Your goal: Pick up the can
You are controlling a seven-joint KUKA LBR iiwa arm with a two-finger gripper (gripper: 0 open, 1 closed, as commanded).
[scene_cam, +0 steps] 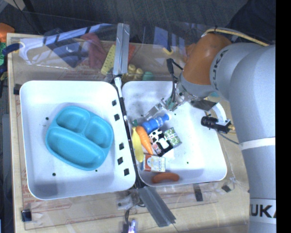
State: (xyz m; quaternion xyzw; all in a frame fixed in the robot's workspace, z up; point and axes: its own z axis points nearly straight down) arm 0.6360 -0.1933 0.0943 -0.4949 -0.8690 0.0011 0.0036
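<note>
1. A dark carpeted floor surrounds a wooden bench (233, 159) that carries two shallow white bins side by side, with clear plastic sheeting and some clutter along the far edge.
2. The grey arm (242, 81) comes in from the right, its orange band (203, 57) sitting above the wrist, and bends down over the right bin (203, 159).
3. The left bin (34, 130) holds a blue divided tray (80, 137) lying flat near its middle.
4. The right bin holds a cluster of small things along its left side, close to the divider between the bins.
5. A yellow banana (137, 147) lies against the left wall, with an orange carrot (144, 139) just beside it.
6. A black-and-white patterned box (161, 143) lies touching a green packet (173, 138) near the bin's centre.
7. A small carton (156, 164) sits below them, and a red sausage (166, 177) lies near the front wall.
8. A blue cylinder, which may be the can (155, 123), lies tilted just above the carrot, its upper end at the gripper's tip.
9. The gripper (166, 107) points down and left into the cluster; I cannot tell whether it is parted or closed, or whether it grips anything.
</note>
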